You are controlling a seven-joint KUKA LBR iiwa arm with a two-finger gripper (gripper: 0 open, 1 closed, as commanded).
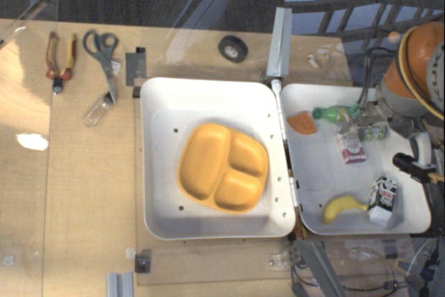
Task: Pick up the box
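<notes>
Jaws of the gripper point(359, 123) hang over the upper part of the right white bin point(417, 222), low among the small things there, and we cannot tell whether they are released or clenched, because the metal parts blur together with a clear object under them. Nothing is plainly seen between them.

We take the task's thing to be the small black-and-white carton box point(383, 199). It stands in the lower right part of the right bin, close to the bin's lower rim, and just to its left lies the yellow banana point(343, 207), near it but we cannot say if they touch. From the jaws the box lies toward the lower right of the frame, well apart from them. Its long axis seems to run roughly up and down in the frame, a little tilted, though it is small and we are not sure.

Between the jaws and the box we see a small red-and-white packet point(352, 150), and beside the jaws a green plastic bottle point(336, 113) and an orange flat piece point(302, 123).

We judge that the grasp is not yet begun. The coming move must bring the arm down-frame past the packet, and the banana may be pushed.

The left white bin point(156, 170) carries a yellow divided tray point(224, 167).
</notes>
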